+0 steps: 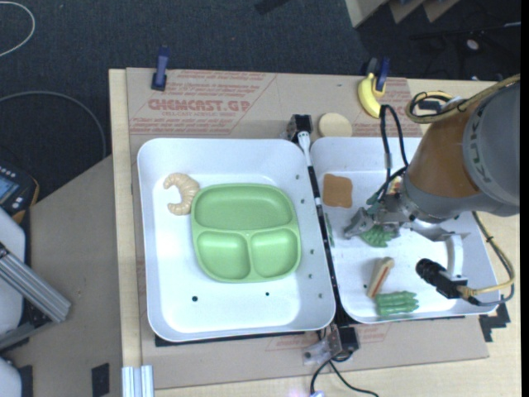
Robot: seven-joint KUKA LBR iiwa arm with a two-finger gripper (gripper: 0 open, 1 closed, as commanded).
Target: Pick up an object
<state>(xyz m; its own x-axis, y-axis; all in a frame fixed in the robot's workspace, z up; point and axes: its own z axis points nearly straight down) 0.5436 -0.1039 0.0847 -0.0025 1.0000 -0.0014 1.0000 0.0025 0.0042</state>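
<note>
Gripper (369, 224): low in right bin (463, 308), directly over green toy (378, 237), which lay touching beneath its tips; grip state could not be told.

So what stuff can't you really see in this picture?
- The gripper in the camera view: the arm's wrist covers it, so open or shut is unclear.
- The green thing under the gripper: partly covered, so its shape is unclear.
- The yellow thing behind the right bin: a blue clamp hides part of it.
- The printing on the cardboard: too blurry to read fully.
</note>
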